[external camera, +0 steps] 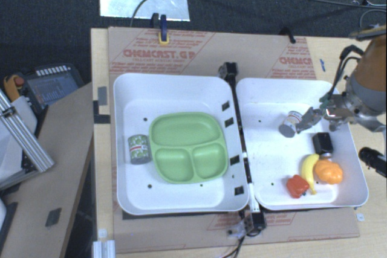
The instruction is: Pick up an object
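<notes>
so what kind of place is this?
Probably a robotics lab: a robot arm reaching over white bins, what looks like a teach pendant at the view's left, and a toy-like banana.

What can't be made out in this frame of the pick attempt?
Gripper: blurred and small in the camera view; whether it holds the grey cylinder beside it is unclear.
Arm: cut off by the camera view's right edge.
Can label: too small to read.
Red object: too small to identify.
</notes>
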Tool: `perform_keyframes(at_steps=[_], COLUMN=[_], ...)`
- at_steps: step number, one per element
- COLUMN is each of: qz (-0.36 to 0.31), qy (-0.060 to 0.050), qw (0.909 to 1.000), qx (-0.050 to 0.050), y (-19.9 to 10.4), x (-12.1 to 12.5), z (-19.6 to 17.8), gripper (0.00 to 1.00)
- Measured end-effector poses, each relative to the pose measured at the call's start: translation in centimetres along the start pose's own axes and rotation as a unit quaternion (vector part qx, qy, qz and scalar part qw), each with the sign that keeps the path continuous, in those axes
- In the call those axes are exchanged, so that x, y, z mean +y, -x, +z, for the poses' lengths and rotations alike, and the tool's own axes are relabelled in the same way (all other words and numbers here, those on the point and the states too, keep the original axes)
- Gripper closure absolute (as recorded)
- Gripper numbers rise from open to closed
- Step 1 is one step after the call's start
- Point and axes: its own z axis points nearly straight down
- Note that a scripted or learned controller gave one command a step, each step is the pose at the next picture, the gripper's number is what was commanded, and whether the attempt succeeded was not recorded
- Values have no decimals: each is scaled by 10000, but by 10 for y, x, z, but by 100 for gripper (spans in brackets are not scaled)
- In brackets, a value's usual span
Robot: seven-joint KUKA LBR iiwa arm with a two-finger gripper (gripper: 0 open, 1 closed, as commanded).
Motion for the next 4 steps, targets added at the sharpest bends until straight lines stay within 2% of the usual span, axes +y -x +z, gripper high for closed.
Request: perform_keyframes(at_steps=[2, 3, 4], qz=[0, -4, -10], qy=[-14, 22, 45], qw=[10000, 10000, 10000], qx=[5, -5, -13], y=[-7, -7, 2], x=[-9, -7, -3], z=[120, 106, 47], gripper=[0, 100, 100])
